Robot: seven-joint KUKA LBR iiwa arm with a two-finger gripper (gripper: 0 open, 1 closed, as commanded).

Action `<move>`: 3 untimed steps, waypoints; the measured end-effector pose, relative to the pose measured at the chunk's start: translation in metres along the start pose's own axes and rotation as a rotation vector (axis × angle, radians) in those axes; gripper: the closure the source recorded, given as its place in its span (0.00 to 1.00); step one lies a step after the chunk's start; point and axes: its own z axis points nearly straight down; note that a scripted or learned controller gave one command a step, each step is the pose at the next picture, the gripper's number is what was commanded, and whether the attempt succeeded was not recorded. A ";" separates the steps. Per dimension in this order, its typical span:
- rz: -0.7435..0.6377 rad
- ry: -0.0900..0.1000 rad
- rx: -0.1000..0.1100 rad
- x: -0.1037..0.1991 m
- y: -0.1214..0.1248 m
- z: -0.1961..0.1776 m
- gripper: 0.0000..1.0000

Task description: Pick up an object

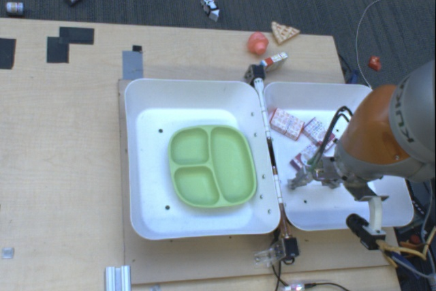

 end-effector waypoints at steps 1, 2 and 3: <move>-0.003 0.000 -0.006 0.001 0.002 -0.011 1.00; -0.002 0.000 -0.006 0.001 0.002 -0.011 0.00; 0.000 0.003 0.003 0.002 0.000 0.000 0.00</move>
